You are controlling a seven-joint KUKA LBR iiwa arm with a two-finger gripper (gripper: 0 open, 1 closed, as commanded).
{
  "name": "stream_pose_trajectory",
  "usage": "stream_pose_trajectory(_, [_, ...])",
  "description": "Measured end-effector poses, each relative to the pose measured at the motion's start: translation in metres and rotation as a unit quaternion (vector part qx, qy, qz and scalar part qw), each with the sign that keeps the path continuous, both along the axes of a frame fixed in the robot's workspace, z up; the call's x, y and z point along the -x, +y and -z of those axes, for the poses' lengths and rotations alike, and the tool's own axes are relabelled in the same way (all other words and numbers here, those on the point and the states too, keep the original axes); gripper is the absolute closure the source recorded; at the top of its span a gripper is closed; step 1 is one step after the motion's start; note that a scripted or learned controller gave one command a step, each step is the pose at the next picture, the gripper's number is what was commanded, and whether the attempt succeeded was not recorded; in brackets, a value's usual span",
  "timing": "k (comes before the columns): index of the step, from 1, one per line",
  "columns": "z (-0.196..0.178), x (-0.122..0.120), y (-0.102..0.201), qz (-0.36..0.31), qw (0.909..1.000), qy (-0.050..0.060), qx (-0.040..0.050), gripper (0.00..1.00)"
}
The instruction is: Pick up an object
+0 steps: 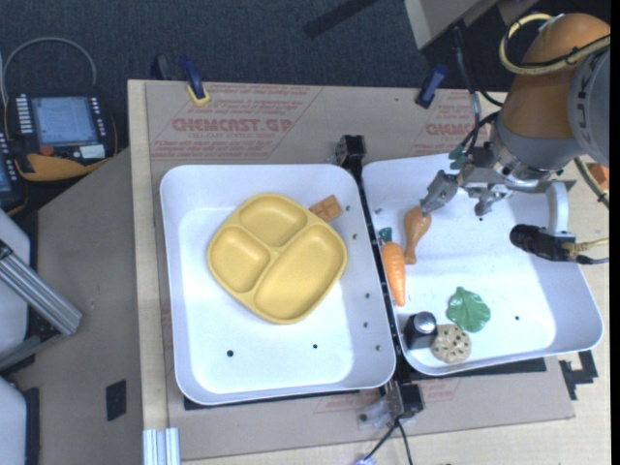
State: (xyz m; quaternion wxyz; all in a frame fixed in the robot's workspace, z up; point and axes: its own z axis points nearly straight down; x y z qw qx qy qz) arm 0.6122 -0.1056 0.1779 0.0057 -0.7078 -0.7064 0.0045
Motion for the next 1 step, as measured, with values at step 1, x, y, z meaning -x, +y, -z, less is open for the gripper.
stream_pose_trajectory(1, [-0.0083,-0.0034,0.0002,-0.001,1.0000,-0.007,0.0008,0.00])
